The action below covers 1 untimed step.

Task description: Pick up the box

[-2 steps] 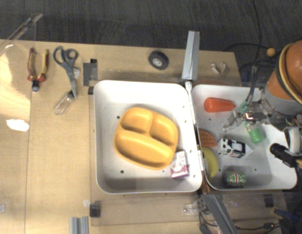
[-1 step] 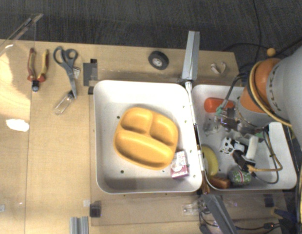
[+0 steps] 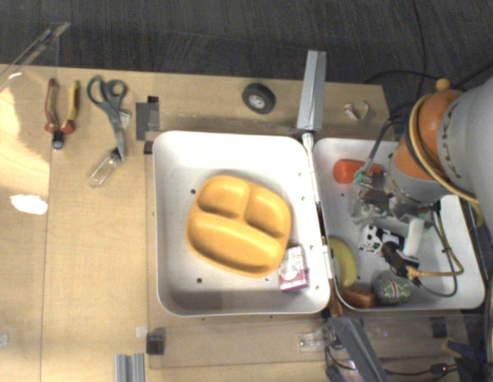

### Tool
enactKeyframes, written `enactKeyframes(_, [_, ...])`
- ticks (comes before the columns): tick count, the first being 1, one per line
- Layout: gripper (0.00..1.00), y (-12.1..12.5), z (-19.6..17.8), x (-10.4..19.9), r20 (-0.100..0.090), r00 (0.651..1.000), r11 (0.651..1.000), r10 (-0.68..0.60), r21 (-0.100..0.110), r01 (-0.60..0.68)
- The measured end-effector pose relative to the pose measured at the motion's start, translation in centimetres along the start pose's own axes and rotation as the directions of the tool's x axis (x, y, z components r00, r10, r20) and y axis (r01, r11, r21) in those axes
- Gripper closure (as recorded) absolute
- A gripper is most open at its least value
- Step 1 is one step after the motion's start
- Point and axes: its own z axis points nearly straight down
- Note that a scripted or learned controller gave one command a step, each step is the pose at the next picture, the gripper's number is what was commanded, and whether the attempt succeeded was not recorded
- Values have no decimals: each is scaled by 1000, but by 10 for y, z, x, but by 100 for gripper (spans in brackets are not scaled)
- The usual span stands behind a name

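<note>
So the box [image 3: 293, 269], a little pink and white carton, sits in the left bin [image 3: 171, 213], down near the bottom right corner. It's right up against the edge of a big yellow divided tray [image 3: 238, 224] that takes up most of that bin's middle, and it's close to the wall between the two bins.

The arm [image 3: 461, 134] is over the right bin [image 3: 469, 293], nowhere near the box. The gripper [image 3: 382, 205] hangs low over the middle of that bin, in among a tangle of cables, and honestly I can't tell how the fingers stand from this angle.

The right bin is pretty cluttered: an orange thing [image 3: 347, 170] at the top left, a black and white spotted item [image 3: 372, 239] in the middle, a banana [image 3: 343, 263] along the left wall, and a green patterned object [image 3: 394, 289] at the bottom.

On the bench behind the bins there's scissors [image 3: 111, 110], red-handled pliers [image 3: 60, 111] and a roll of black tape [image 3: 259, 98].
</note>
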Motion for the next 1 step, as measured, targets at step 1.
enactKeyframes(1, [100, 21, -99, -25, 3, 920, 920, -393, 2, 393])
